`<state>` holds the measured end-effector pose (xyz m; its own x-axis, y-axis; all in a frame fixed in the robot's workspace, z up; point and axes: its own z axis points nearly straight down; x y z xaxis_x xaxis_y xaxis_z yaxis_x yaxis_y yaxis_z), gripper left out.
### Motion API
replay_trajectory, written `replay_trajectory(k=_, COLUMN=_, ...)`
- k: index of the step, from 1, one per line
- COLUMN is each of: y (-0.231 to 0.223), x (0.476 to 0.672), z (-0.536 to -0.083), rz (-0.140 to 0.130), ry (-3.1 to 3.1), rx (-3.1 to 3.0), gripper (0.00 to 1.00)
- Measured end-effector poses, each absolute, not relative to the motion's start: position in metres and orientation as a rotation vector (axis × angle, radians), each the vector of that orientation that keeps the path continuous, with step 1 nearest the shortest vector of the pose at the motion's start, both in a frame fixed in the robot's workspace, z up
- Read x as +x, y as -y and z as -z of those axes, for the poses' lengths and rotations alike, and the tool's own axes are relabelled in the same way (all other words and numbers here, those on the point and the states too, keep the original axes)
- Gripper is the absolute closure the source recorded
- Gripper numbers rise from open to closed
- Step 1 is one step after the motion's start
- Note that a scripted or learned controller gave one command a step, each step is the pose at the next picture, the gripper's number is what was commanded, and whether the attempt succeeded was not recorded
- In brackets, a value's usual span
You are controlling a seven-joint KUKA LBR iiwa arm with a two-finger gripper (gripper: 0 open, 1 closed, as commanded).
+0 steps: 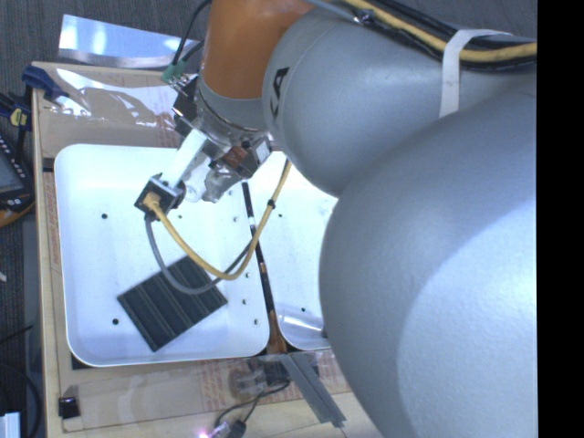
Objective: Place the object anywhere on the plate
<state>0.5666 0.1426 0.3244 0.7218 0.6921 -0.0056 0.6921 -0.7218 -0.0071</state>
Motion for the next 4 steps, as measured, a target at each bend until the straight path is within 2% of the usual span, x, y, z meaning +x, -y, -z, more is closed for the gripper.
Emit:
replay_trajectory(k=1, y=-0.139, x=0.542, z=-0.375, rz=-0.002, ry=1.449, rx=-2.784, gripper=1.0)
replay_trajectory(k=2, y=-0.215, x=0.532, z=-0.404, rz=-0.002, ry=1.499, rx=-2.758, gripper=1.0)
replay_trajectory(k=3, y=-0.157, x=0.515, z=-0.399, rz=-0.005, ry=1.51, rx=-2.751, gripper=1.0)
replay_trajectory(k=4, y=-0.198, x=0.482, z=-0.39, rz=-0.008, ry=2.089, rx=-2.342, gripper=1.0)
